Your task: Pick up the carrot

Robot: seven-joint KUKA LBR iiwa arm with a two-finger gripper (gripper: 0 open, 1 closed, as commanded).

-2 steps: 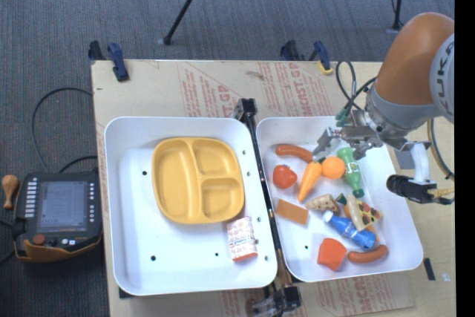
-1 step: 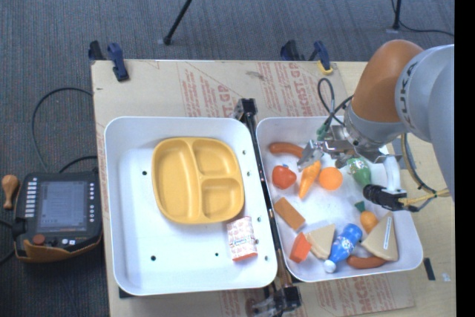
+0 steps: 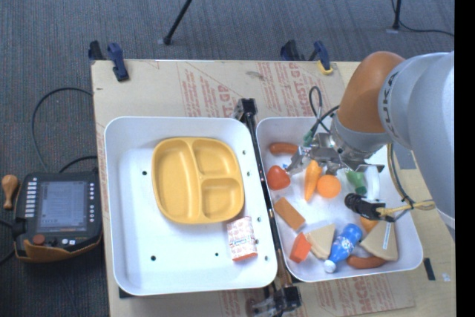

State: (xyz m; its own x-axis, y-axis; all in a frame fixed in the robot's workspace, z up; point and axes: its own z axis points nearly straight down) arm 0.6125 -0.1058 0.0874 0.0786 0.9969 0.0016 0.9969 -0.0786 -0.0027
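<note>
over the right bin (image 3: 413, 255), a shallow white tray with rounded corners, the gripper (image 3: 312, 157) hangs low at the end of the smooth grey arm (image 3: 415, 122), whose glossy orange band bulges just above the wrist. its metal fingers sit at the top of the carrot (image 3: 312, 180), a tapered orange cone standing nearly upright in the picture, thick end toward the gripper; the fingers look set on either side of that end, but whether they actually clamp it cannot be told.

just right of the carrot lies a small orange ball (image 3: 329, 186), touching or nearly so. to its left sits a round red tomato (image 3: 278, 177), and above that a glossy sausage (image 3: 283, 148) lies flat. below the carrot are an orange rectangular block (image 3: 290, 214), a reddish wedge (image 3: 300, 248), a pale triangular sandwich slice (image 3: 323, 237) and a blue and white bottle (image 3: 343, 243) lying on its side. a green piece (image 3: 357, 178) shows under the wrist.

the left bin (image 3: 126, 263) holds a matte yellow divided plate (image 3: 198, 179) with three compartments, and a small red and white carton (image 3: 241, 238) near its lower corner. both bins rest on a plywood board (image 3: 185, 85) held by blue clamps (image 3: 116, 59).
</note>
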